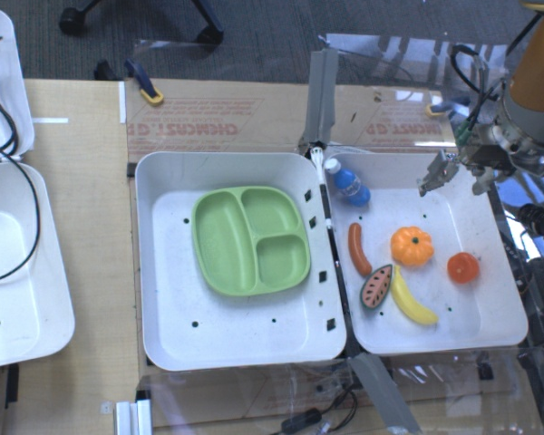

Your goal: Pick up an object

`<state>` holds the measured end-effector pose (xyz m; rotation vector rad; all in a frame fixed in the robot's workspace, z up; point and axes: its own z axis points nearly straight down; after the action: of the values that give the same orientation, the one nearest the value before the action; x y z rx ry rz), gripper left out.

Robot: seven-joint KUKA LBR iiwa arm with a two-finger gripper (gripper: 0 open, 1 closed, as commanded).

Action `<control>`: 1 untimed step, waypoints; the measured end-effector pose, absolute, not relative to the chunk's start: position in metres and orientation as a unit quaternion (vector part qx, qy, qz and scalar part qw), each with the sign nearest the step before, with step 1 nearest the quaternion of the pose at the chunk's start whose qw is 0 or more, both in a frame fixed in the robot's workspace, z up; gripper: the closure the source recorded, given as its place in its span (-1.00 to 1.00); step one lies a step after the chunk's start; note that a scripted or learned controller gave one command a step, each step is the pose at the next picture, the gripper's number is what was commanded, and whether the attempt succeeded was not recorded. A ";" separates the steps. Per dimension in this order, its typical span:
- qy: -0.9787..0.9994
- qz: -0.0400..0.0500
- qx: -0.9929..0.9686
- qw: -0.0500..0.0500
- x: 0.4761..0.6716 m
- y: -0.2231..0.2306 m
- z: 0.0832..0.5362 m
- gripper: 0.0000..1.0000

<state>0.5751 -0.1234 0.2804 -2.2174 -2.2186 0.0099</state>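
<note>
**Gripper above right bin, nothing held**

Gripper (458, 178) hung over the far edge of the right bin (499, 333), fingers apart, nothing between them. Nearest items lay below it: one pumpkin (412, 246), one tomato (463, 267). Further off: one banana (411, 301), one watermelon slice (376, 286), one sausage (359, 248), one blue bottle (345, 182). Left bin (163, 333) held one green divided plate (251, 239)
</note>
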 end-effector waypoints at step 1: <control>-0.739 0.001 -0.674 0.001 0.556 -0.157 0.132 -1.00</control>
<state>0.5561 -0.1570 0.1322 -2.1162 -2.3193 0.0028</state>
